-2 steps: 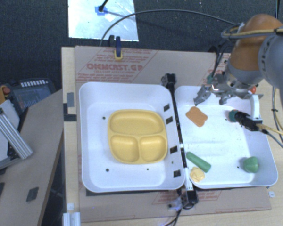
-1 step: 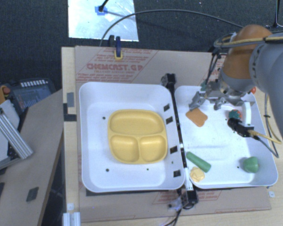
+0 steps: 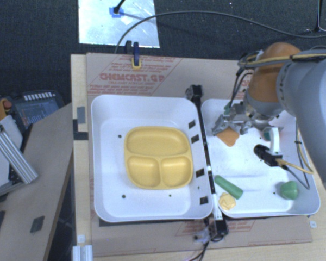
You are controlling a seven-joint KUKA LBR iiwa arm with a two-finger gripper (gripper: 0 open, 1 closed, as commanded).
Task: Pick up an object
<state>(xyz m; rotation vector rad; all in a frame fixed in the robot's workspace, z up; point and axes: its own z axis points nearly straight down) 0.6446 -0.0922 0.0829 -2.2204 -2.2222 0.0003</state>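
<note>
The hand (image 3: 232, 125) hangs low in the right bin (image 3: 309, 203), directly over an orange object (image 3: 228, 137); whether its fingers are apart or clamped, I cannot tell. A yellow divided plate (image 3: 157, 156) lies in the left bin (image 3: 106, 145).

One fixed camera above the bench — slanted downward over both white bins (image 3: 152, 105) — arm (image 3: 309, 91) from right.
</note>
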